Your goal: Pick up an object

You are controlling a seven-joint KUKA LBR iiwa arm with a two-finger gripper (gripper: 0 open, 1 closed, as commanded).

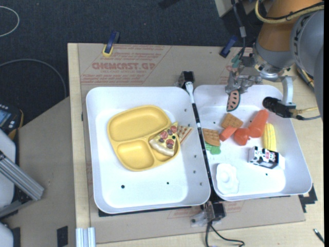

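Overhead, the grey arm (303, 30) with its orange band reached in from the right and hung over the far edge of the right bin (300, 169). Its jaws (237, 86) pointed down and were closed on a dark, slim watermelon slice (233, 101), which dangled from the fingertips above the bin's far left corner, clear of the floor as far as could be judged. Below and nearer the camera, the rest of the toy food lay on the bin floor: a square cracker (231, 121) just beside an orange carrot (228, 133), a red sausage-like piece (253, 127) leaning toward a yellow corn cob (269, 136), and a black-and-white cow-patterned carton (264, 157) just in front of the corn. A second tan cracker (211, 136) sat against the left wall of that bin with a small green piece (214, 149) touching its near edge, and a white fried egg (226, 177) rested near the front. The left bin (103, 184) carried a yellow divided plate (134, 133), and a pizza slice (167, 140) lay across the plate's right rim, its crust toward the middle wall. Both bins sat side by side on the bench (82, 66), on a sheet of brown cardboard with red lettering.
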